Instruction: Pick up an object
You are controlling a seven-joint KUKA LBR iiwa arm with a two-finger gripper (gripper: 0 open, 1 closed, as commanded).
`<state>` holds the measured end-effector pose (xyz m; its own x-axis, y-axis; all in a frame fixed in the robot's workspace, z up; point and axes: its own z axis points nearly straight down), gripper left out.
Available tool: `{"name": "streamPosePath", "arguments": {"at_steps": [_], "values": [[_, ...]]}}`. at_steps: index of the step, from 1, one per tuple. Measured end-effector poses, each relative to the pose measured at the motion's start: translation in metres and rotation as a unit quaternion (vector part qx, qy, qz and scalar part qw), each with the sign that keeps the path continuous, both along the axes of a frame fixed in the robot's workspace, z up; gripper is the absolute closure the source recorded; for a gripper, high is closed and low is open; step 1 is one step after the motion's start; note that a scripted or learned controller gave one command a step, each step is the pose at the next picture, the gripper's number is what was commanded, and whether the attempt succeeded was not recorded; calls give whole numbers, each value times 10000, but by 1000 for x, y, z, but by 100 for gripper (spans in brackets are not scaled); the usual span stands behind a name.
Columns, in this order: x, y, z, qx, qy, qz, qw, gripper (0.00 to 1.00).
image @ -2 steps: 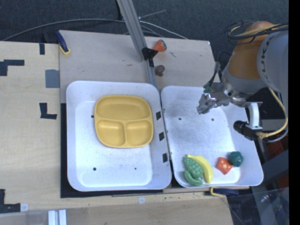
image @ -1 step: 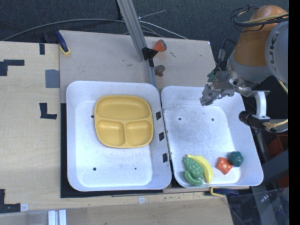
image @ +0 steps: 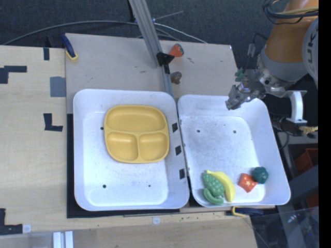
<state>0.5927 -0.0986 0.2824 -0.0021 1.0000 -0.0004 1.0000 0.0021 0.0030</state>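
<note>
Banana (image: 224, 183) lies diagonally, long axis toward right bin's (image: 217, 119) near corner.

I see a yellow divided plate (image: 137, 133) lying in the left white bin (image: 83, 149), and a grey metal post (image: 147, 27) slanting behind it

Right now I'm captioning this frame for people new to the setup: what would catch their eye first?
The yellow divided tray draws the eye first, lying alone in the left bin. Next comes the small cluster of toy food at the near edge of the right bin: a banana touching a green item, then a red piece beside a dark green ball. The gripper hangs over that bin's far right corner, away from them.
</note>
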Motion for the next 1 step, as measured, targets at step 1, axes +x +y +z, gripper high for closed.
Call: {"name": "streamPosePath", "arguments": {"at_steps": [1], "values": [[-12, 50, -21, 6, 30, 17, 10000, 100]]}}
